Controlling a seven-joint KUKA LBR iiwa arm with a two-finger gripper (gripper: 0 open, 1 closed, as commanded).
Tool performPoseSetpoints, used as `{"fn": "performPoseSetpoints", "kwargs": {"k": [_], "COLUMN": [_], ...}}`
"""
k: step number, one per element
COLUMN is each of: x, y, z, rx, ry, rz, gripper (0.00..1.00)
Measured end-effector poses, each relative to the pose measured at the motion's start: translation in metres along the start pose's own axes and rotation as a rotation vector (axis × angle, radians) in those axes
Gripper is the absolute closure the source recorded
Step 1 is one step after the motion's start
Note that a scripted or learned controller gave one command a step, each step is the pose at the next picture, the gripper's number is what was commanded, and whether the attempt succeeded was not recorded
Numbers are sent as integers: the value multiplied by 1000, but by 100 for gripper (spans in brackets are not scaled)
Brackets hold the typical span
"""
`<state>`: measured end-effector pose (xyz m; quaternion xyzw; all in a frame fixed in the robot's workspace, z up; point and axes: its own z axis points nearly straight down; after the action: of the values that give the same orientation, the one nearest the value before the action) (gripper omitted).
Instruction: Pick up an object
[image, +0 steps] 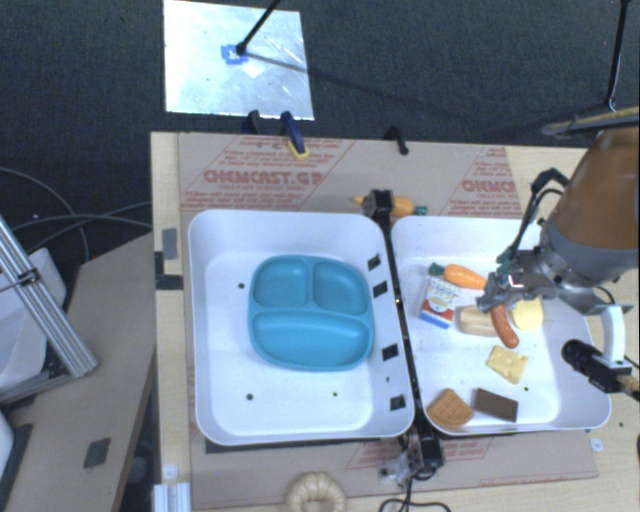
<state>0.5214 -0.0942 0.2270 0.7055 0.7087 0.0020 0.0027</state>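
**Arm low over a crowded right bin**

While the arm reaches in from the right, its gripper sits down among the toy food in the right bin, at the upper end of a red sausage. Whether the fingers are open or closed I cannot tell from here; they are small and dark against the clutter, and nothing clearly sits between them.

Crowding is the risk. A pale bread roll and a yellow round piece lie touching or just beside the sausage, with a small carton and a carrot close by. Closing here could catch two pieces at once, or nudge the sausage sideways so it slips free.

Further down lie a cheese wedge, a brown cracker and a dark chocolate bar, well apart from the gripper.

The left bin holds a blue divided plate. Both bins rest on printed cardboard on the counter, over dark carpet.
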Motion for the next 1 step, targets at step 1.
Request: {"fn": "performPoseSetpoints", "kwargs": {"k": [1], "x": [44], "y": [29], "z": [8], "rx": [4], "ry": [2], "rz": [-5], "gripper": [100]}}
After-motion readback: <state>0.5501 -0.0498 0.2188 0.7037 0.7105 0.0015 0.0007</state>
